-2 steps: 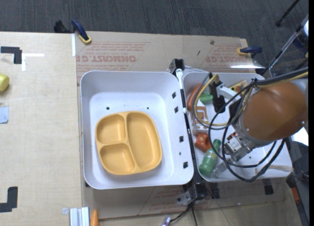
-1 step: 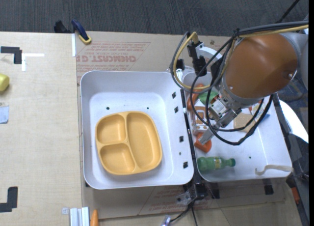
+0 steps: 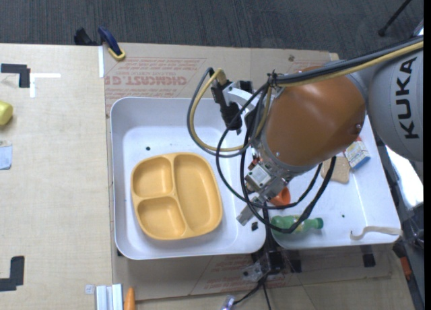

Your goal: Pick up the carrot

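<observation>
Dark grey carpet runs along the top of the view, behind a pale wooden bench (image 3: 54,201) spread with a sheet of printed cardboard (image 3: 155,76). Two shallow white bins sit side by side on that cardboard. Resting in the left bin (image 3: 128,116) is one yellow divided plate (image 3: 176,195) with three compartments.

One grey KUKA arm (image 3: 397,93) reaches in from the right, its orange band (image 3: 313,123) bulging over the seam between the bins and hiding much of the right bin (image 3: 377,197). Black and yellow cables (image 3: 202,110) loop off the wrist above the left bin.

Below the band, the gripper (image 3: 259,201) hangs at the inner edge of the right bin; whether its claw is spread or pressed together cannot be told from this angle. One small patch of orange, apparently the carrot (image 3: 281,197), shows just beside the gripper, mostly covered by it. Whether the two touch is unclear.

One green bottle (image 3: 296,223) lies on its side near the right bin's front wall, close under the carrot. One blue and white packet (image 3: 357,156) peeks out beside the band, with a tan flat piece (image 3: 340,169) next to it. One yellow object (image 3: 5,113) lies at the bench's far left edge.
</observation>
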`<action>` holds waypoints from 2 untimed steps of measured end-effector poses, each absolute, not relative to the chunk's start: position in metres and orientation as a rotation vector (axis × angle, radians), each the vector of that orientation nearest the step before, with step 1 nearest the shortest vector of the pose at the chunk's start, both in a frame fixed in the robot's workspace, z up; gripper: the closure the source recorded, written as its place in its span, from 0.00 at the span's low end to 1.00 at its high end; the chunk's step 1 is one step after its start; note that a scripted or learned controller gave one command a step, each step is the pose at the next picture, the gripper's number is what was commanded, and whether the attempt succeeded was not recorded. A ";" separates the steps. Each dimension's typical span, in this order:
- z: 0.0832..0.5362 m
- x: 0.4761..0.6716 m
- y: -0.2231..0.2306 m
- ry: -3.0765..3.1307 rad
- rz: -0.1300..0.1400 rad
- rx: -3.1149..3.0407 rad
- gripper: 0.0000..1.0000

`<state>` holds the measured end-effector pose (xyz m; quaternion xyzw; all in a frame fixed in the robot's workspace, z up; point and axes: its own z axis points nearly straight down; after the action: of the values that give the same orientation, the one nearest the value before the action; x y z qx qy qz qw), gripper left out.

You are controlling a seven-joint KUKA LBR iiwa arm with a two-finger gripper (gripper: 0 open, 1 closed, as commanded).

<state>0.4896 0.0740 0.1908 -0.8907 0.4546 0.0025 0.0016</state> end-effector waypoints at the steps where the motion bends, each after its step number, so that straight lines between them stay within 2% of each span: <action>1: 0.120 0.476 0.121 1.258 0.009 -2.877 0.00; 2: 0.129 0.476 0.122 1.262 0.014 -2.871 1.00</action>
<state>0.4761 0.1224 0.1289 -0.9154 0.4025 0.0045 0.0025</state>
